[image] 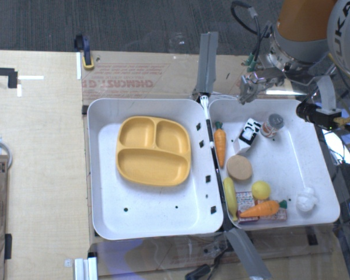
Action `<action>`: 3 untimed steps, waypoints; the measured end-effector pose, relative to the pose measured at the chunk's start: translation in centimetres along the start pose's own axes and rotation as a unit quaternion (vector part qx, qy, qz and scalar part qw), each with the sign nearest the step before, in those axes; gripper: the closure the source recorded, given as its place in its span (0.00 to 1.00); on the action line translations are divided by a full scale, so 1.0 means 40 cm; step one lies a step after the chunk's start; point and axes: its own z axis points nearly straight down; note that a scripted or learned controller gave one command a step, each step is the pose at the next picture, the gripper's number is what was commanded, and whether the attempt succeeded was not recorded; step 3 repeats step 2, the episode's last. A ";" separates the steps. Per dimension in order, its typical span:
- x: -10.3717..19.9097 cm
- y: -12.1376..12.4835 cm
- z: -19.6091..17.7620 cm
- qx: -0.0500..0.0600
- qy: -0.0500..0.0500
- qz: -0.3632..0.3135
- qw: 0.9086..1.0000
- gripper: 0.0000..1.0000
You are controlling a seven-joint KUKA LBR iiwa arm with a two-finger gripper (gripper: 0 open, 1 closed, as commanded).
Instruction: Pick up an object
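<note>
Gripper [249,89] positioned over the right bin's [324,156] far edge, nothing seen between the fingers.
Open or closed state cannot be told. Carrot [220,145], wooden disc [240,168], lemon [261,189] and a second carrot [260,209] are left in the right bin; yellow divided plate [154,151] is seated in the left bin [102,174].

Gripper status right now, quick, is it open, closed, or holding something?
Gripper: cannot be told whether open or closed; it hangs over the far edge of the right bin, with nothing seen held.
</note>
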 end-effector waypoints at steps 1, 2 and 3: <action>0.080 0.013 0.164 0.001 0.000 0.058 0.998 1.00; 0.085 0.108 0.186 0.000 0.000 -0.061 0.998 1.00; 0.085 0.108 0.186 0.000 0.000 -0.061 0.998 1.00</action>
